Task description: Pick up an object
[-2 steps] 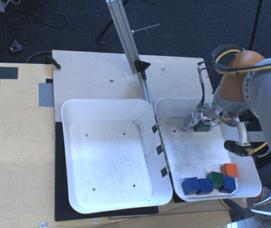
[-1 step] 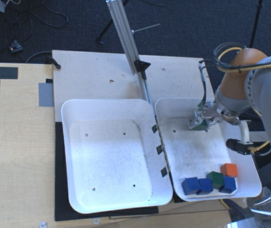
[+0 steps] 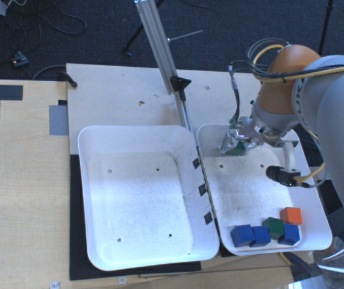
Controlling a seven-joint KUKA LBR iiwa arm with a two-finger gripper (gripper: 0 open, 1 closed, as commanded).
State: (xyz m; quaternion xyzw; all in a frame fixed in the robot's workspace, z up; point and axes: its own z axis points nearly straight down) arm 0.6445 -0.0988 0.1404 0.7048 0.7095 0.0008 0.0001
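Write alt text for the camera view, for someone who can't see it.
The gripper sits low over the far end of the right bin, with a small green object at its tip. Three blue blocks, a green block and an orange block cluster at that bin's near end.

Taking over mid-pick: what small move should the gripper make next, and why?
Probably a short straight lift. The gripper sits low at the right bin's far edge with something green at its tip, though a grasp isn't clear; lifting would test it.
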